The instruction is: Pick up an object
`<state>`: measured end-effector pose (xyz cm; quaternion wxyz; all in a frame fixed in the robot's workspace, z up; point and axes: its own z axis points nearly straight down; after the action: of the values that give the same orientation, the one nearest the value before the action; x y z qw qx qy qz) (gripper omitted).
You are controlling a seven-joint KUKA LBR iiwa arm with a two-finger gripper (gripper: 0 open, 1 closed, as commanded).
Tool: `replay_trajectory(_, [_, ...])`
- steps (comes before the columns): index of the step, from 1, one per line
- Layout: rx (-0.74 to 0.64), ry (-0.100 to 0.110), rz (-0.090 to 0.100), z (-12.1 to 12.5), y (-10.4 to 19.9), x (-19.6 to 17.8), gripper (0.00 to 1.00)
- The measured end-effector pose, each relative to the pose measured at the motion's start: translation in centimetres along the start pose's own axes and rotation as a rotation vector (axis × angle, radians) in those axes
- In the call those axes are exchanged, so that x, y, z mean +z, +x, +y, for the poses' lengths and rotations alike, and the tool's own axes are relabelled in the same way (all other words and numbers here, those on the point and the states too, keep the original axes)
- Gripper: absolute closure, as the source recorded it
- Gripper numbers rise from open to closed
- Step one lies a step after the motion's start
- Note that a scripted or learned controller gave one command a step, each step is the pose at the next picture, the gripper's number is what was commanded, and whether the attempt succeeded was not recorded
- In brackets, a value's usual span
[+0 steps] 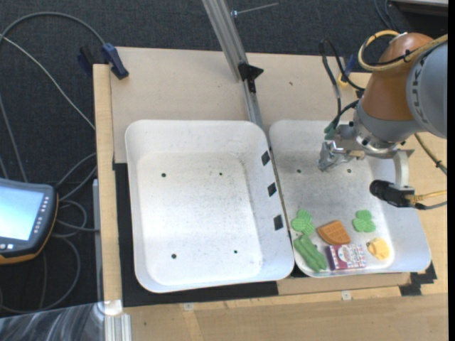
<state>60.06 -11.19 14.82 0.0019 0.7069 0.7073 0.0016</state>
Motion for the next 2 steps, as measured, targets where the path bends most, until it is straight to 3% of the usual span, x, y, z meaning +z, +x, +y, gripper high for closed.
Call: replay_trajectory(2, [-0.001, -0.004, -0.001, -0.2, -0.6, -11.1, 1.0])
